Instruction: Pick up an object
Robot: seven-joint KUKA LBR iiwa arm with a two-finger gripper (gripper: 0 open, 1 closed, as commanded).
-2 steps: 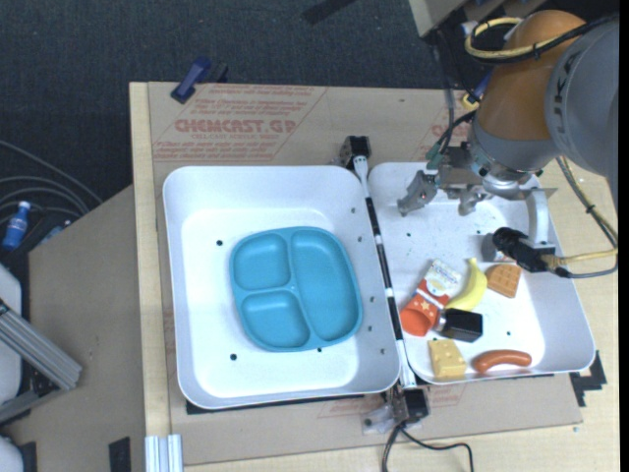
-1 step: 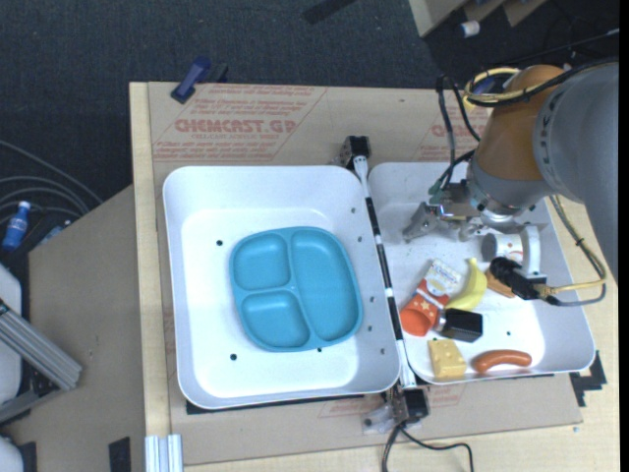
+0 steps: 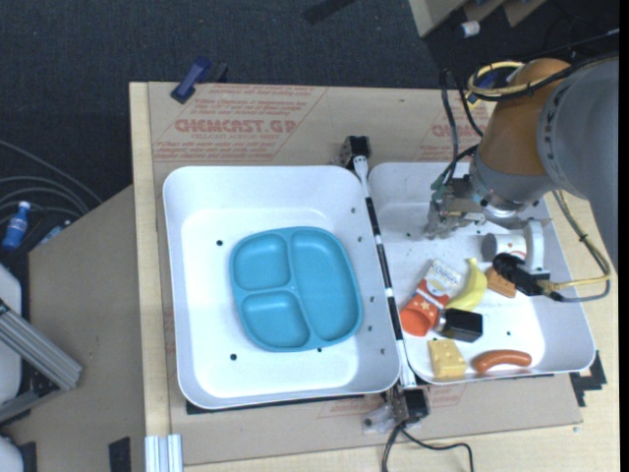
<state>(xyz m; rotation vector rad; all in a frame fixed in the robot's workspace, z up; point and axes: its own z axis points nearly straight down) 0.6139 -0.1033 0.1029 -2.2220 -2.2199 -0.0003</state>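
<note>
Bench (image 3: 147, 264): tan board with red printed lettering along its far edge; it carries both bins.
Left bin (image 3: 197, 264): white, shallow; holds one item.
Right bin (image 3: 565, 337): white, shallow; touches the left bin along a central seam and holds the small objects.
Arm (image 3: 550, 126): grey with an orange band; enters from the right, above the far part of the right bin.
Blue plate (image 3: 293, 288): three compartments; lies flat in the middle of the left bin.
Gripper (image 3: 444, 214): over the far left area of the right bin, apart from the objects; finger state cannot be determined.
Banana (image 3: 474, 285): yellow, mid-bin, just beside the red-and-white packet (image 3: 428, 303).
Sausage (image 3: 501, 361): red-orange, near the front rim.
Black block (image 3: 460, 324): between packet and sausage.
Cheese wedge (image 3: 447, 359): pale yellow, front rim, left of the sausage.
</note>
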